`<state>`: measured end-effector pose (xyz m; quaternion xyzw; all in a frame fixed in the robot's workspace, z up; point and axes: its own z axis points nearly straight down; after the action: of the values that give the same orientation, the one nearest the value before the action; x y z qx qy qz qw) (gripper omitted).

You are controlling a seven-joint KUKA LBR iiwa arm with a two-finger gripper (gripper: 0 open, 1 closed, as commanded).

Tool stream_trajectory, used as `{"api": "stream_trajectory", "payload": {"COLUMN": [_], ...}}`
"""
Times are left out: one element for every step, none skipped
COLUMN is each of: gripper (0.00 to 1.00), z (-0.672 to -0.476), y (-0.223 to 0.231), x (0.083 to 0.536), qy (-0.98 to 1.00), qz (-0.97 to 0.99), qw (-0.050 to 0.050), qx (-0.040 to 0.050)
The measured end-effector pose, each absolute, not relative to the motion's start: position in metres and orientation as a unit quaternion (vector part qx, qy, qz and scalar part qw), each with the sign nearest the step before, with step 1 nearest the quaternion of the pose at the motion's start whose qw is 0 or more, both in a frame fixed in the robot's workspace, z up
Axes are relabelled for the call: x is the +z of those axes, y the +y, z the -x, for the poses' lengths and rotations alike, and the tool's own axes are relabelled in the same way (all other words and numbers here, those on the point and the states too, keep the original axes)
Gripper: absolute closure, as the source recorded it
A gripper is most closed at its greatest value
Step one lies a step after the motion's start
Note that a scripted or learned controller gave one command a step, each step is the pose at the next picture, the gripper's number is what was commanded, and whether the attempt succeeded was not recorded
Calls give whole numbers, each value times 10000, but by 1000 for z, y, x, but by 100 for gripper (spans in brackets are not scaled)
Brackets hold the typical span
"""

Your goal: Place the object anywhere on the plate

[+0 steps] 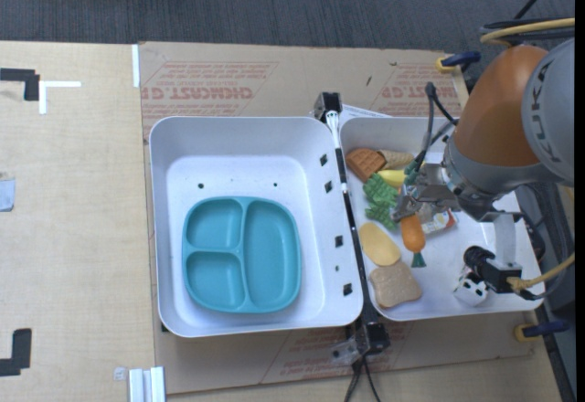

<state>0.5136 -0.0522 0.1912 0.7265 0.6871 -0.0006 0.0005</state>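
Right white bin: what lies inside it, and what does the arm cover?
Inside the right white bin: brown toast slice, pale yellow potato-like piece, orange carrot, green leafy piece, brown waffle-like piece. The grey arm covers the bin's upper right part.

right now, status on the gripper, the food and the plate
Gripper low in right bin, over the food pile. Carrot just below it, grasp unconfirmed. Teal plate in left bin, nothing on it.
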Motion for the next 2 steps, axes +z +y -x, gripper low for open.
{"api": "stream_trajectory", "payload": {"gripper": [100, 100], "z": [-528, -506], "y": [68, 123], "x": [190, 174], "qy": [6748, 6191], "qz": [-7380, -7853], "qw": [-7, -16], "qx": [-18, -32]}}
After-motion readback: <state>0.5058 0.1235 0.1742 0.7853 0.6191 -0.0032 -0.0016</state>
